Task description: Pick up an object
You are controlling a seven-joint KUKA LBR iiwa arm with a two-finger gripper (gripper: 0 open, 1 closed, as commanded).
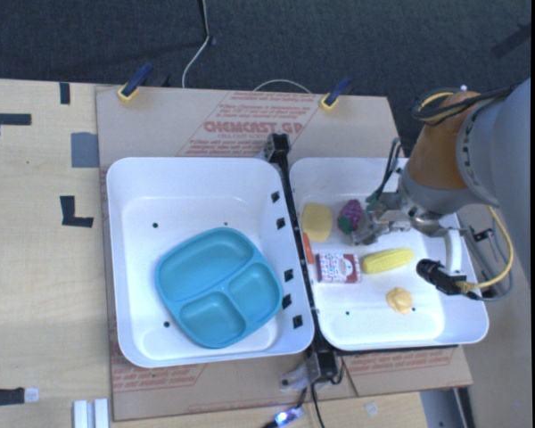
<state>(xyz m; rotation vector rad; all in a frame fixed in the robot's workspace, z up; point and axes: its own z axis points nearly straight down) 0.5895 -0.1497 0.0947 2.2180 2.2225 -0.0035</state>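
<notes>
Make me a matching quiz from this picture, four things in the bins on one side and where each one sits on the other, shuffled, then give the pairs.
Things
1. blue divided plate
2. corn cob
3. purple grapes
4. red and white carton

Places
A. right bin, just beside the gripper
B. lying flat between the yellow block and the bin's near wall
C. left bin, alone
D. right bin, right of the carton

Pairs: 1-C, 2-D, 3-A, 4-B
</notes>
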